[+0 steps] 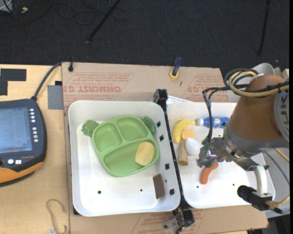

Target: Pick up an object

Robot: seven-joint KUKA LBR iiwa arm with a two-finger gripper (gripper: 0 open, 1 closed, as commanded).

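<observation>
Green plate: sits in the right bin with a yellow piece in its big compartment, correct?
Wrong bin. In the camera view the green plate sits in the left bin, not the right one. The yellow piece does lie in its big compartment.

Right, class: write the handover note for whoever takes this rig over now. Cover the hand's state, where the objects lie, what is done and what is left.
Hand: low in the right bin, over the cluster of objects; whether it grips anything cannot be told from here.
Right bin: banana, white egg-like piece, brown cone, orange carrot-like piece just below the hand, blue bottle partly behind the arm.
Left bin: green divided plate with a yellow piece in its lower compartment, small dark block.
Done: the hand is down at the objects.
Left: confirm a grasp and lift.
</observation>
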